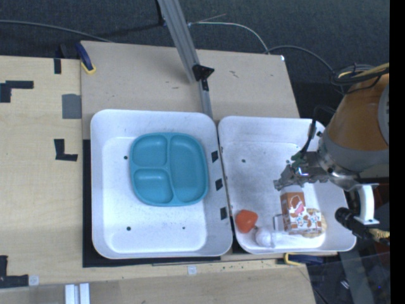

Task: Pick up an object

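The left bin [101, 189] contains a teal divided plate [169, 169]. The right bin [253, 138] contains an orange ball [247, 220], a small white object [264, 237] and a brown printed packet [302, 215] near its front edge. The gripper [292, 176] hangs just above the packet; its opening state cannot be determined.

The grey arm with its orange band [364, 122] is cut off by the right edge and hides the right bin's far right rim [316, 124]. The dark metal hand [292, 176] is too small and blurred to read its grip. The small white object [263, 237] beside the orange lump [247, 220] is too blurred to identify.
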{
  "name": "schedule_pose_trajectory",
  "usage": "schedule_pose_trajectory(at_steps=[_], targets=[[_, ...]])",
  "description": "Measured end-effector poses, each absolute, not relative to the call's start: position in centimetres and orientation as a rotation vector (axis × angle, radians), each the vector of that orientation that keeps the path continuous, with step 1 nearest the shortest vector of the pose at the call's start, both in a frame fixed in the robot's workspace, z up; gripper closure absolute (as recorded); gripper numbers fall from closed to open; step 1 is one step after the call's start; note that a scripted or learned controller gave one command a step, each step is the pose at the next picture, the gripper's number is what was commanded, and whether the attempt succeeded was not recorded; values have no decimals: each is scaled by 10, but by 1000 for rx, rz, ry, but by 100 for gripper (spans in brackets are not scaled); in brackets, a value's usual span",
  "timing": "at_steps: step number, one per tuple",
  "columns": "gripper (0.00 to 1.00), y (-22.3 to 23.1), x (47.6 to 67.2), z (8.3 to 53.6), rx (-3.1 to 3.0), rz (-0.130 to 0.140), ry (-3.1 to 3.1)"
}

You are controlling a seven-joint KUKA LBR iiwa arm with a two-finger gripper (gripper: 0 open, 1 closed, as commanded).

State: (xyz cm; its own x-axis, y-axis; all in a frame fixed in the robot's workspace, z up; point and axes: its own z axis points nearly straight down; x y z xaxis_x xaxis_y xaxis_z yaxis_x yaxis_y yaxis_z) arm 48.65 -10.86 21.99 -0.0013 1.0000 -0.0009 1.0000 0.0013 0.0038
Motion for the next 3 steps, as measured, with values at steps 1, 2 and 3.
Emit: schedule_pose_trajectory(at_steps=[1, 2, 3], targets=[[100, -109, 487, 258, 2218, 2, 2221], [100, -54, 494, 254, 2216, 0, 2230], [100, 3, 513, 255, 2214, 0, 2232]])
